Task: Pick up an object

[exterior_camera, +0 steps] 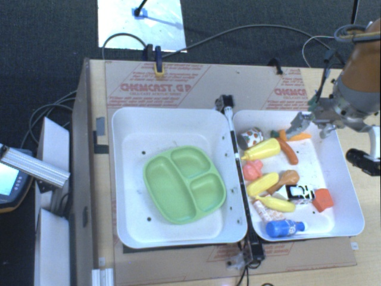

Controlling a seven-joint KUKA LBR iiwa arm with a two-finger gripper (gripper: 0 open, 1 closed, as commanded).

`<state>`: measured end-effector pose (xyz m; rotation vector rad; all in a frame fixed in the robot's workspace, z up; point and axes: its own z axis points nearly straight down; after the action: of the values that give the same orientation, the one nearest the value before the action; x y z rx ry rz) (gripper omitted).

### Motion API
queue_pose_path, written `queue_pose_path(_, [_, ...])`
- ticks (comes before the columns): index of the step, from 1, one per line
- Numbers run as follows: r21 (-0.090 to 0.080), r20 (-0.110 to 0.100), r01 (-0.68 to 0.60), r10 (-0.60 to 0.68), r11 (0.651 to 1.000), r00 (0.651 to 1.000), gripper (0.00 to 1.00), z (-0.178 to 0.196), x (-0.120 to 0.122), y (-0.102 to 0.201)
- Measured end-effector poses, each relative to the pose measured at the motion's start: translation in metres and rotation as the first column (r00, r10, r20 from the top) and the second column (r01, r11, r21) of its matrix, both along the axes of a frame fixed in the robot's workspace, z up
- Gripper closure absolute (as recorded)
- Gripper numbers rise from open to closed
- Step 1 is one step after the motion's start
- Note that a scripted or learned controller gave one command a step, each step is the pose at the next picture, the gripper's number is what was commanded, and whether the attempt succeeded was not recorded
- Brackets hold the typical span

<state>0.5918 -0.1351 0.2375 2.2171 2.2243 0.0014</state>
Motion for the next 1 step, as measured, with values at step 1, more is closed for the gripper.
queue_pose_path(1, [0.000, -0.002, 0.003, -0.003, 1.000, 1.000, 0.00, -0.1017, 0.0368, -0.0543])
